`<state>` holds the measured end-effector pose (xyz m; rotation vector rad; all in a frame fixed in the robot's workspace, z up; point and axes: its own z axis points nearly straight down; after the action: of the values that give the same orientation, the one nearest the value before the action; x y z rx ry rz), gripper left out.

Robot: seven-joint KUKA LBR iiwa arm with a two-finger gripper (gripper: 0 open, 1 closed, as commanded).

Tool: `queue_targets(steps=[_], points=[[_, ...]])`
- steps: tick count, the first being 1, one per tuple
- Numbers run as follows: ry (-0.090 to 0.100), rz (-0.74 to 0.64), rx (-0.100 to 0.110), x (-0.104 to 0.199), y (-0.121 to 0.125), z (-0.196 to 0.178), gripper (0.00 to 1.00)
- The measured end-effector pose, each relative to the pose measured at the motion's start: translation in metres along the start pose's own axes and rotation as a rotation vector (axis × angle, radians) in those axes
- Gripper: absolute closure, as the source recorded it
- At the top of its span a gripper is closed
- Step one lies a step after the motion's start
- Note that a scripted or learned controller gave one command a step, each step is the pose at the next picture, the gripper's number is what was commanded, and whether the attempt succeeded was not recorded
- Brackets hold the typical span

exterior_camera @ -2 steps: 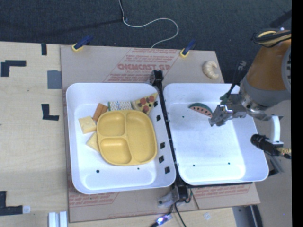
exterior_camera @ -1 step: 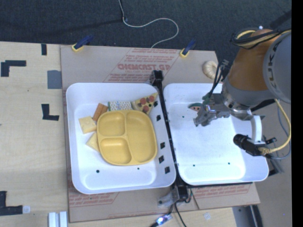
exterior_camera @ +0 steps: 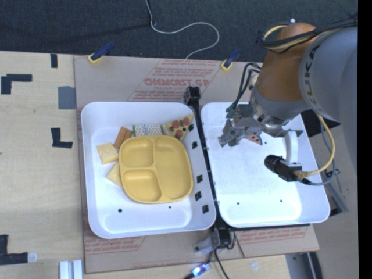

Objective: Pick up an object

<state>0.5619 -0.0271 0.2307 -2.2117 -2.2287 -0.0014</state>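
My gripper (exterior_camera: 231,138) hangs over the upper left part of the right bin (exterior_camera: 261,205), pointing down toward the bin floor. A small reddish-orange object (exterior_camera: 253,137) peeks out just to the right of the gripper body, low over the bin; how it sits against the gripper is hidden. In the left bin (exterior_camera: 99,214) lies a yellow divided plate (exterior_camera: 156,168). Tucked around its top and left rim are a slice of pizza (exterior_camera: 179,127), a brown cracker (exterior_camera: 122,136), pale yellow cheese pieces (exterior_camera: 107,153) and a patterned flat piece (exterior_camera: 146,130).
The bins meet along a black-clipped divider (exterior_camera: 201,156). A black cylinder with a yellow cable (exterior_camera: 283,167) hangs from the arm over the right bin. Cardboard (exterior_camera: 168,80) lies under both bins, with clamps at its top corners.
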Motion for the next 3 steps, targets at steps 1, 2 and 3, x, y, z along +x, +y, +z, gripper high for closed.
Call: queue_targets(steps=[1,2,3], points=[[-0.001,0.002,0.002,0.045,0.012,0.011,1.0],[0.0,-0.001,0.001,0.108,0.023,0.013,1.0],[-0.001,0.003,0.001,0.135,0.031,0.015,1.0]])
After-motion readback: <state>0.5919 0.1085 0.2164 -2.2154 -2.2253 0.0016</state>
